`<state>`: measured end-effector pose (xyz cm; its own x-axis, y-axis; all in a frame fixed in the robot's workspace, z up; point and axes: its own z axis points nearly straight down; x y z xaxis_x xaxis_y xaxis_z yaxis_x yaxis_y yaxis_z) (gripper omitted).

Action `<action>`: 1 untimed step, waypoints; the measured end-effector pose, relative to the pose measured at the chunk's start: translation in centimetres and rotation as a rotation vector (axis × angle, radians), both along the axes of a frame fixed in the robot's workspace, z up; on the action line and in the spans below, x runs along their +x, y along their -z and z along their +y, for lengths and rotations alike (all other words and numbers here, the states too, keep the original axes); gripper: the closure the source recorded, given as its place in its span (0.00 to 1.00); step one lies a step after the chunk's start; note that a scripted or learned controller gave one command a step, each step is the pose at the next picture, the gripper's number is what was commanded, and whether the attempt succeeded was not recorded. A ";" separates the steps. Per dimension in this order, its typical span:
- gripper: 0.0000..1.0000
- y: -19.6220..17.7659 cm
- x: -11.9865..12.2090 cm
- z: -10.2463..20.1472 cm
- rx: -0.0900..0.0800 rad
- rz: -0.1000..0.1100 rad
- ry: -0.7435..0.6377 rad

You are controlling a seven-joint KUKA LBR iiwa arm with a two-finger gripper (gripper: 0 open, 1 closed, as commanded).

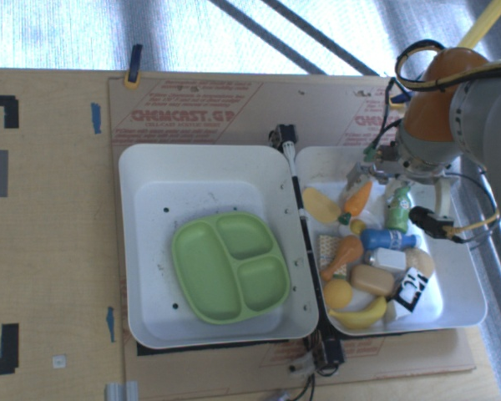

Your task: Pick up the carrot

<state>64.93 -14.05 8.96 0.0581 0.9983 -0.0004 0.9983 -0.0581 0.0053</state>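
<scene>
**Lining up on the carrot**

We see the carrot (358, 197) at the right bin's (463, 295) far end, just beside the gripper (382, 172), whose state we cannot tell. We should descend centred, clear of the green bottle (398, 210).

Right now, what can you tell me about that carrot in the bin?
The carrot is a small orange toy, plastic-looking, tapered, with a green tip at its lower end. It lies slanted near the back of the right bin, among other toy foods, beside a pale yellow piece. The arm's pincer hovers at its upper end; a grip cannot be confirmed.
</scene>
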 end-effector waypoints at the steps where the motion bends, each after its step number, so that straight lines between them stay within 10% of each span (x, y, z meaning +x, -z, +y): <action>1: 1.00 -1.4 0.3 0.2 0.005 -0.008 0.002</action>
